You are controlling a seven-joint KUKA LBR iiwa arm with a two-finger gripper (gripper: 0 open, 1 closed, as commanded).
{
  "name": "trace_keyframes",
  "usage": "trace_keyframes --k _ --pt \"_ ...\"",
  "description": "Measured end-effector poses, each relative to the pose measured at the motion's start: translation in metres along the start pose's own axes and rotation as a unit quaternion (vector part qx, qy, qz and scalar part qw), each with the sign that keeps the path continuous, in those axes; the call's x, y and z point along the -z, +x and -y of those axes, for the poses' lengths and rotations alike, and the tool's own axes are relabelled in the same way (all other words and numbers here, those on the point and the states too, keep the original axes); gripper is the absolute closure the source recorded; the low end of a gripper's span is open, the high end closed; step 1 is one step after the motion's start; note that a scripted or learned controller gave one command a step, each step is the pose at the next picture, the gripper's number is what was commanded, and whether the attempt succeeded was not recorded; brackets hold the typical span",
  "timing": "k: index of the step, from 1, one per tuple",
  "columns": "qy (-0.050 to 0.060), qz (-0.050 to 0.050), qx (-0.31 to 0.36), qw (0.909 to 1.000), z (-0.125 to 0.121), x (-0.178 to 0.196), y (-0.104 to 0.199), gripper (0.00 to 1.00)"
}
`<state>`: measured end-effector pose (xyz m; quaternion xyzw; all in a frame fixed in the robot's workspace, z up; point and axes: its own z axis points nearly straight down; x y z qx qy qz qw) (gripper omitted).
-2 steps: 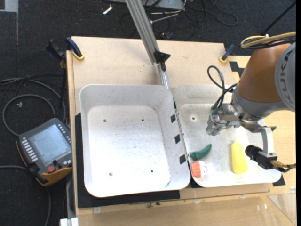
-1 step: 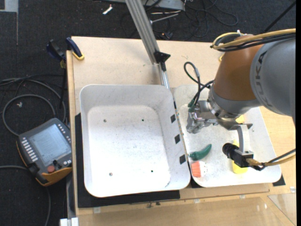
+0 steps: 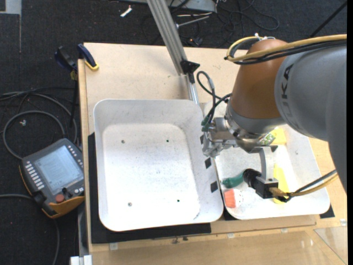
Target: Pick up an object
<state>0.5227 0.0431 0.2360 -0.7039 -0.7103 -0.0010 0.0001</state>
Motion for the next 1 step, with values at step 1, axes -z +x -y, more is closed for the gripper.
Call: trace_keyframes --k 1 --pt "0.0 0.0 0.0 1.0 -0.0081 0.0069 0.0505 1.0"
